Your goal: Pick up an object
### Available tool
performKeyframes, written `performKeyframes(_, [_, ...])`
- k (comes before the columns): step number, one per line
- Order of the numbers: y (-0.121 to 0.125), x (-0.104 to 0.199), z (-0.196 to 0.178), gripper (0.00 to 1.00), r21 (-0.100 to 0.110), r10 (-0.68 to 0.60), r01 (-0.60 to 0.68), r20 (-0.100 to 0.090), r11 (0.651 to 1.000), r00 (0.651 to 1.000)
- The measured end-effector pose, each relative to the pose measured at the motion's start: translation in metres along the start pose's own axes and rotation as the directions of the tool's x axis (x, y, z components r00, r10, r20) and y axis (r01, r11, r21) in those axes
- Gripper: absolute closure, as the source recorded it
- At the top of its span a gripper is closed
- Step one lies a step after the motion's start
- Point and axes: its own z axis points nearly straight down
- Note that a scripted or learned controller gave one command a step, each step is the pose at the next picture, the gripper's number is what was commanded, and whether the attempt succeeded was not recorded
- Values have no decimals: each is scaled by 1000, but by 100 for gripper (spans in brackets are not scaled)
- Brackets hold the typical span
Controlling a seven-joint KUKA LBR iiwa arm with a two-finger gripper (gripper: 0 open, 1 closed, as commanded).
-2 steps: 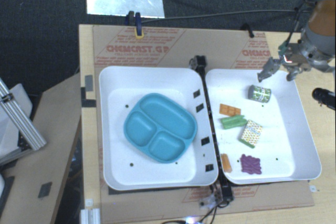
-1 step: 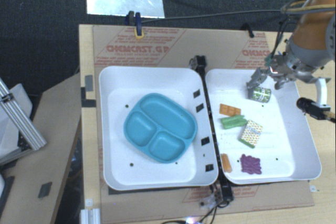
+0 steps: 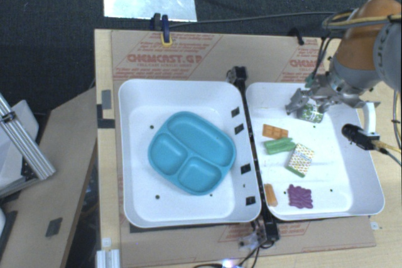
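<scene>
left bin (image 3: 135,135): one divided plate (image 3: 191,152), near the middle. right bin (image 3: 361,188): gripper (image 3: 308,107) at the back, over a small can (image 3: 311,113); nearer the front, a cracker (image 3: 275,132), then a bean pod (image 3: 279,146) just before it, a patterned block (image 3: 301,160) to the pod's right, a carrot piece (image 3: 270,194) at the front left by the wall, a grape bunch (image 3: 300,196) to its right.

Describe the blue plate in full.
The blue plate is a rounded-square tray of smooth, plastic-looking material, split by raised ridges into three compartments: one large along the upper right and two smaller ones at the left and the bottom. All three look empty. It lies flat and right side up, turned at an angle, near the middle of the left bin, resting on the floor of it. Nothing else touches it.
</scene>
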Motion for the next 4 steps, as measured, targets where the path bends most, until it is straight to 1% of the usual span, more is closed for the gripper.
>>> performKeyframes(1, [12,-1,49,0,-6,1,-1,5,1000,1000])
performKeyframes(2, [9,-3,40,100,3,3,-3,3,1000,1000])
performKeyframes(3, [19,4,-19,100,-8,1,-1,1,1000,1000])
performKeyframes(4, [25,7,-65,100,-8,1,-1,1,1000,1000])
